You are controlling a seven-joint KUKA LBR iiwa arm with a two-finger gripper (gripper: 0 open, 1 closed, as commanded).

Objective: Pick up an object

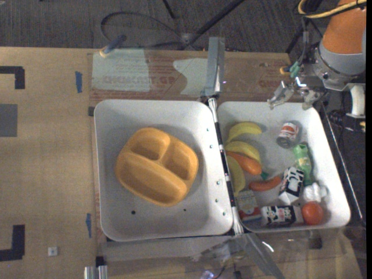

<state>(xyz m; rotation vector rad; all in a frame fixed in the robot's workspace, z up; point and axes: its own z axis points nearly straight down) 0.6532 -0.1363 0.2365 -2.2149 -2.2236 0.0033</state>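
Note:
My gripper [293, 96] hangs over the far edge of the right bin [334, 173], open, with nothing between its fingers. It is above and just behind a small red and white can [288, 134]. The right bin also holds yellow bananas [243, 130], an orange carrot [247, 164], a second carrot [265, 185], a green bottle [302, 156], a cow-print milk carton [292, 184], another carton lying flat [276, 215] and a red tomato [313, 213].
The left bin [110, 127] holds an orange compartment tray [157, 165]. A metal divider [222, 161] separates the two bins. Cables and a stand lie on the dark floor behind the bench. The brown bench top [40, 173] extends to the left.

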